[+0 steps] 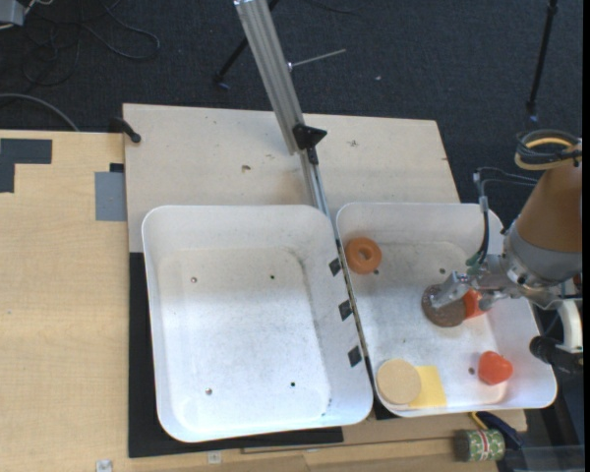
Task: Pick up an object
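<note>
My gripper [454, 298] reaches in from the right and hangs low over the middle of the right bin [413, 234]. Directly under it lies a brown round object [442, 311], with a small orange-red piece [473, 303] beside it at the gripper's right. An orange ring [363, 255] rests near the bin's left wall. A red rounded object [494, 367] sits at the front right. At the front left lie a tan disc [399, 381] and a yellow flat piece [432, 386], touching each other.
The left bin [177, 264] sits beside the right one, divided from it by a ridge with black clips [345, 310]. A slanted aluminium bar [275, 77] rises behind the bins. A small green can [483, 445] lies on the bench in front of the right bin.
</note>
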`<control>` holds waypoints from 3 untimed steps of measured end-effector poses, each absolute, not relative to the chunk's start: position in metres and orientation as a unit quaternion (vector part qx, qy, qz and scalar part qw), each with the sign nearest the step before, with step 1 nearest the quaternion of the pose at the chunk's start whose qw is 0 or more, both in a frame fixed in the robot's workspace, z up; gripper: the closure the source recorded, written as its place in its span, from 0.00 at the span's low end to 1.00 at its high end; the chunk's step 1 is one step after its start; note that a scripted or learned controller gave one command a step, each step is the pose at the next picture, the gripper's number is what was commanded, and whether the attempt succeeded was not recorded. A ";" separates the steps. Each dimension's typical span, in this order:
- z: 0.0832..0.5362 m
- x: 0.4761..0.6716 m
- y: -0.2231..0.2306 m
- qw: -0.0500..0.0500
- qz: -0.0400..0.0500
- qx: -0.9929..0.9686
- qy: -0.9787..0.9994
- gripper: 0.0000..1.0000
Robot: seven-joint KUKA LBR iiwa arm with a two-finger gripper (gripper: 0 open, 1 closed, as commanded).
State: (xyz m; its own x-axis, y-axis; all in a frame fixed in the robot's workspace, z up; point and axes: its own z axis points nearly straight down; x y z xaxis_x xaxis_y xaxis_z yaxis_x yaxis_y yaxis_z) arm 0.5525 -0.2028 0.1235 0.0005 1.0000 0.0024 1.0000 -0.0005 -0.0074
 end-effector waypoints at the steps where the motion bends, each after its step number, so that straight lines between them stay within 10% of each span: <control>1: 0.136 0.553 -0.204 0.002 0.001 -0.709 -0.705 1.00; 3: 0.231 0.554 -0.206 -0.002 -0.001 -0.707 -0.708 1.00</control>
State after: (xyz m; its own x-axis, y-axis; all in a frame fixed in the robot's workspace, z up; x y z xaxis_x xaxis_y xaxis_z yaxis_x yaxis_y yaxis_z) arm 0.5536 -0.2057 0.2312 -0.0014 1.0000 -0.0012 1.0000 0.0014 0.0035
